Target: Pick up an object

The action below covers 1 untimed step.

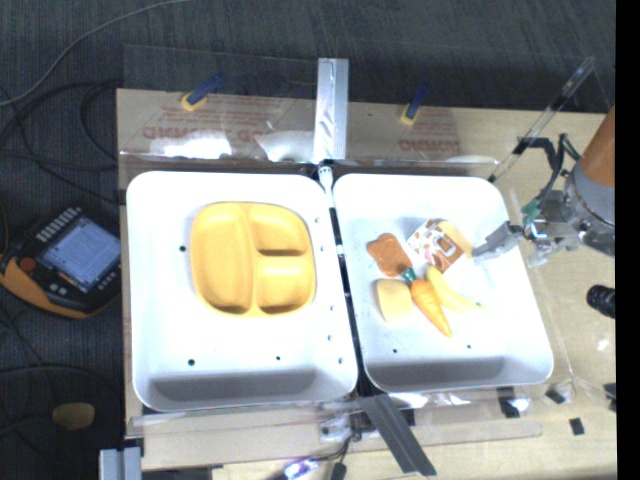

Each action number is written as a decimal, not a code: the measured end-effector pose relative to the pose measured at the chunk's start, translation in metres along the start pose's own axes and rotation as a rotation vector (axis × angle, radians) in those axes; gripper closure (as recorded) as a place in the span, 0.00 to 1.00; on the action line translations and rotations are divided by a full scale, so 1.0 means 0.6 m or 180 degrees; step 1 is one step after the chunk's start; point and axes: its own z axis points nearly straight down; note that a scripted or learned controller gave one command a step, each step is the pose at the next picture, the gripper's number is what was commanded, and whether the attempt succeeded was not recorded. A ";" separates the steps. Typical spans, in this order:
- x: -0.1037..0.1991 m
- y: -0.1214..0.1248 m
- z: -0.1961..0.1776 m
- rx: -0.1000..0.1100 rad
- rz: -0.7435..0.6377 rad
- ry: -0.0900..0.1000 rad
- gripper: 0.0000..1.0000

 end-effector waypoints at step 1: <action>0.123 0.020 0.185 0.0001 -0.0194 -0.0001 0.00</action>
